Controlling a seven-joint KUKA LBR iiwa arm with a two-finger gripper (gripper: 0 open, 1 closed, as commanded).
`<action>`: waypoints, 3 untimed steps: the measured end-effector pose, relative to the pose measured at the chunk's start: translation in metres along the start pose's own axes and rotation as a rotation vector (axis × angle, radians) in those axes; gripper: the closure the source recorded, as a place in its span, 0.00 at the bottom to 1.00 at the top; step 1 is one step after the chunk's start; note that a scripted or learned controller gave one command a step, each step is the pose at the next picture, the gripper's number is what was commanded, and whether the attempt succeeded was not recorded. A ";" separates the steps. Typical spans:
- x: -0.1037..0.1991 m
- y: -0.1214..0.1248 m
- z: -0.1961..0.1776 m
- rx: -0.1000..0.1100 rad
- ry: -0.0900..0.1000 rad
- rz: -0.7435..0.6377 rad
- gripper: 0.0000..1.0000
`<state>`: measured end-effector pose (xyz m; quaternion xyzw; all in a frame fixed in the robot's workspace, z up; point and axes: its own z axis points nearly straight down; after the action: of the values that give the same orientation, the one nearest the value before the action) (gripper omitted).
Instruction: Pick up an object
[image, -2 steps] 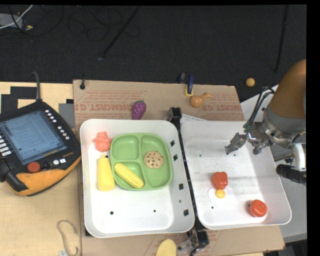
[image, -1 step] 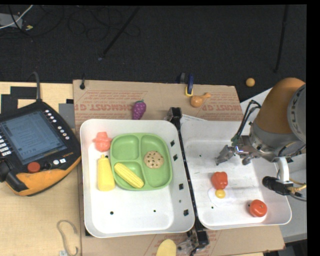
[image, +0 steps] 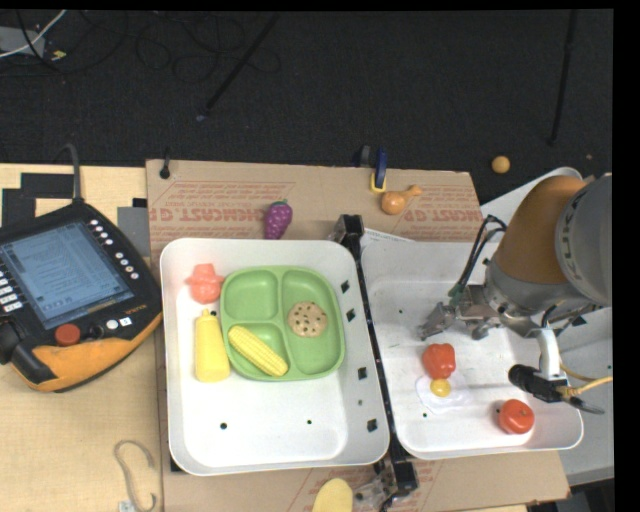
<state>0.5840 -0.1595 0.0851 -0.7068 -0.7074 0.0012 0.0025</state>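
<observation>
The end effector (image: 440, 322) hangs in the right-hand white plastic bin (image: 400, 300), right of frame centre — how its tips stand I cannot tell. The small red pepper-shaped toy (image: 439, 359) lies just below it in the frame, close by, upright-looking.

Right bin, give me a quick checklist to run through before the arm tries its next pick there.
1. Targets present: red pepper, fried egg and tomato lie in the right bin: ok.
2. Gripper above the bin, just over the pepper: ok.
3. Something held between its fingers: cannot tell.
4. Pepper apart from the egg: not ok, they touch.
5. Tomato free of neighbours: ok.
</observation>
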 end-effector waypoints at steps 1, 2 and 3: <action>-0.001 0.000 -0.012 -0.002 0.000 0.003 1.00; -0.008 0.007 -0.071 -0.009 -0.003 0.001 1.00; -0.017 0.009 -0.118 -0.008 -0.003 0.002 1.00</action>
<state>0.5935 -0.1763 0.2027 -0.7076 -0.7066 -0.0007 -0.0015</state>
